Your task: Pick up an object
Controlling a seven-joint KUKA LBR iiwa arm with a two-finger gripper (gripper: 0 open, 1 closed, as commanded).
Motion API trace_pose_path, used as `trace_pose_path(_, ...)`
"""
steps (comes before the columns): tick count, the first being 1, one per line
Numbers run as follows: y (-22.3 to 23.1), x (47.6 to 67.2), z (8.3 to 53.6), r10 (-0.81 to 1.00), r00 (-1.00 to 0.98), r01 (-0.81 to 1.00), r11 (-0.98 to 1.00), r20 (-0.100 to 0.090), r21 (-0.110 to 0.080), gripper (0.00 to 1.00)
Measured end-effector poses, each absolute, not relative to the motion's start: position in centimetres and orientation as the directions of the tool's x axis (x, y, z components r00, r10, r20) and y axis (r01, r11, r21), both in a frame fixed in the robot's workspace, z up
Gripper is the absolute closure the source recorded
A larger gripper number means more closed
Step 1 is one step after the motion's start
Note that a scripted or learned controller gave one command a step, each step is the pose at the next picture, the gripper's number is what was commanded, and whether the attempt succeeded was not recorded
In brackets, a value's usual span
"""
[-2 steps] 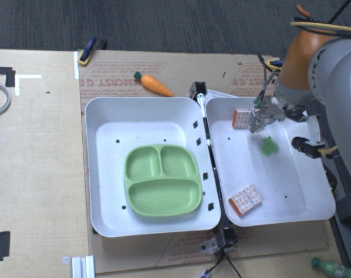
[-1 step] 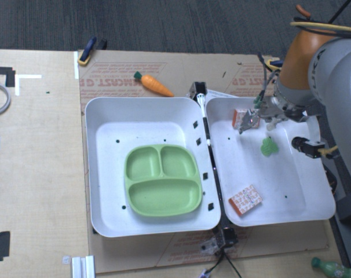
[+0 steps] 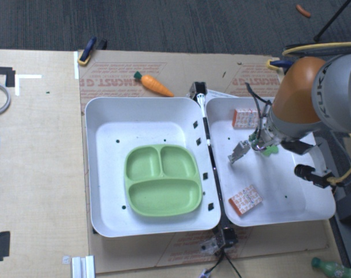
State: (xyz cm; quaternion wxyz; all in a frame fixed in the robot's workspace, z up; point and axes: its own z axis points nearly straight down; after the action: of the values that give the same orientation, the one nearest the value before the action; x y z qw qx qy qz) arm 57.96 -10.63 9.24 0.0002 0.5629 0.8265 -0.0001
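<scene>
At six o'clock in the right bin we see a small patterned box untouched; above it the gripper hangs low beside a green object, jaws unclear to us. At twelve lies another box. Nothing looks lifted yet.

Dark carpet floor beyond a wooden bench.

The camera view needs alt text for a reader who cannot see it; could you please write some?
A grey arm with an orange band reaches from the right over the right white bin, which holds two small patterned boxes. The left white bin holds a green divided plate; a toy carrot lies behind it.
</scene>
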Motion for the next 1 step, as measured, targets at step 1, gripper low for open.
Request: trace_pose_path(1,-10.68,58.05,10.25,0.931,-0.364,0.931,0.364,-0.002,0.003,1.0)
